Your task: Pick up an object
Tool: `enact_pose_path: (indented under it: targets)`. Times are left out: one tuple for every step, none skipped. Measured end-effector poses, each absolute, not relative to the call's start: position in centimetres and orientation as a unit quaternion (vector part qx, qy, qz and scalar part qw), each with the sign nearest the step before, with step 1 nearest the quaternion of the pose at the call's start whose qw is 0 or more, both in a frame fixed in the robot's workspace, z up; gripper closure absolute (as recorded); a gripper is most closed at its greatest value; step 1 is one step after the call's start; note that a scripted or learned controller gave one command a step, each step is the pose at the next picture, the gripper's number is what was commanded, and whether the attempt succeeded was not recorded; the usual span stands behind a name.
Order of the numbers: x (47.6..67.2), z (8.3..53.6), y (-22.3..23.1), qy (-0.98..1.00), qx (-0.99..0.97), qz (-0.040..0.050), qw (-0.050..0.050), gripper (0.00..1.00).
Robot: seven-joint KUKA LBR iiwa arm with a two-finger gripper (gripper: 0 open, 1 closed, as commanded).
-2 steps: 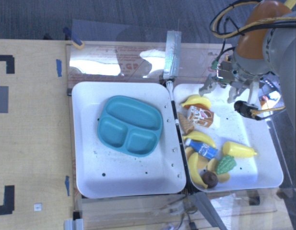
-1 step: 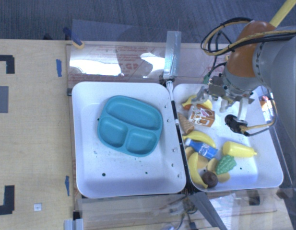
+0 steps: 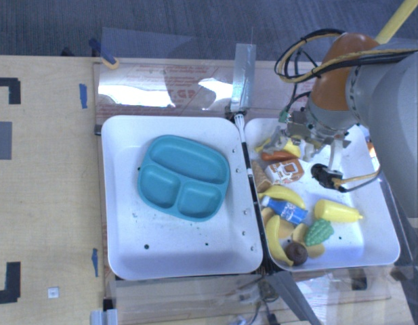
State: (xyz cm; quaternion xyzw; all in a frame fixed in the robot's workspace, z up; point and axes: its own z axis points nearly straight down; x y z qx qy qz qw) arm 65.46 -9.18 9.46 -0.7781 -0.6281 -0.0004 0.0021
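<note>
Nearest you, at the front rim of the right bin [image 3: 388, 252], find a dark brown round piece [image 3: 297, 252] resting against a yellow banana [image 3: 275, 235]. Just beside these lies a green ridged item [image 3: 319, 232], and behind it a yellow lemon-shaped piece [image 3: 337, 212]. A small blue-and-white packet [image 3: 288, 212] sits between the banana and a second yellow banana [image 3: 282, 193] that lies further back. Behind that, note a white carton with orange print [image 3: 284, 172] and an orange-red item [image 3: 280, 156] touching its rear edge.

Locate the gripper [image 3: 310, 143] low over the rear part of the right bin, just beside the carton and orange-red item. Its wrist hides its tips, so you cannot tell whether it is spread or closed, and you can see no object between them.

Observe the left bin [image 3: 120, 202], which holds a teal divided tray [image 3: 184, 177] lying flat near its centre, well apart from the gripper.
</note>
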Motion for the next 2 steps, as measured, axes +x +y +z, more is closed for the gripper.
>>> enact_pose_path:
  targets:
    - [65.62,10.54,-9.15,-0.628,-0.778,-0.0025,-0.001,1.0]
    - [65.64,10.49,-9.12,-0.628,-0.778,-0.0027,-0.001,0.0]
